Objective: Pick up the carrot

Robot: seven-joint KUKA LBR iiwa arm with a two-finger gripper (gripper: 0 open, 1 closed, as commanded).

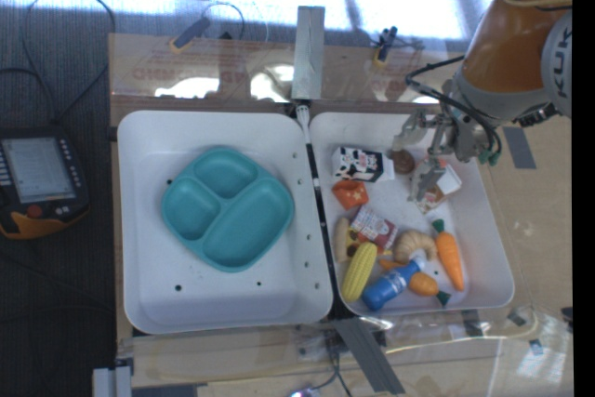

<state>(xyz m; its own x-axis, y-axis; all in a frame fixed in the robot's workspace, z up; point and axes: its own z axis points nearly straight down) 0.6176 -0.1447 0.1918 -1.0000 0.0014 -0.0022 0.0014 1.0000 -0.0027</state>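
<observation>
Camera view
Counter [121,70]: wooden, carrying two shallow white bins side by side, with a grey bar between them at the far edge.
Left bin [139,293]: holds a teal divided plate [228,207] near its middle, three compartments, nothing visible in them.
Right bin [493,284]: holds a crowd of toy food, mostly toward its near edge.
Arm [511,51]: grey with an orange band, reaching in from the right over the far right corner of the right bin.
Gripper [432,167]: hangs over the far right part of the right bin, just above a small white and red item [437,186]; whether it is released or clenched cannot be told from this angle, and nothing can be made out in its grasp.
Carrot [450,258]: orange with a green top, lying in the right bin near its right wall, toward the near right corner, its green end pointing to the far edge; well apart from the gripper.
Corn cob [360,271]: yellow, by the near left corner of the right bin, close to the divider.
Blue bottle [389,285]: lying just beside the corn, at the near edge.
Milk carton [358,164]: black and white, at the far left of the right bin.
Red item [350,192]: just nearer than the carton.
Handheld screen [37,177]: off the counter, at the left.
</observation>
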